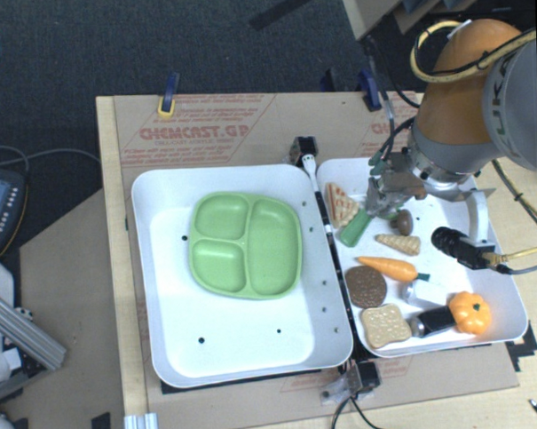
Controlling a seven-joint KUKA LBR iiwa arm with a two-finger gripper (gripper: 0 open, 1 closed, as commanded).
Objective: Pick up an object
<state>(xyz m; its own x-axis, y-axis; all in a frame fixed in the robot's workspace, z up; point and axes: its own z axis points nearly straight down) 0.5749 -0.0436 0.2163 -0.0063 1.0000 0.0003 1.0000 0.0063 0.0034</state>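
Observation:
My gripper (383, 200) hangs low over the upper left part of the right bin (507, 283). Its tip is right at the upper end of a green stick-shaped toy (353, 229) that lies slanted near the bin's left wall. Whether it grips the toy I cannot tell. A pizza slice (339, 202) lies just left of the gripper, and a small brown piece (401, 220) sits just to its right. Below them lie a pale cone (399, 242) and an orange carrot (388, 268).
The left bin (159, 258) holds a green divided plate (247, 245). At the front of the right bin lie a brown round cookie (368, 287), a toast slice (384, 325), a black handle-like thing (431, 319) and an orange pumpkin (469, 311).

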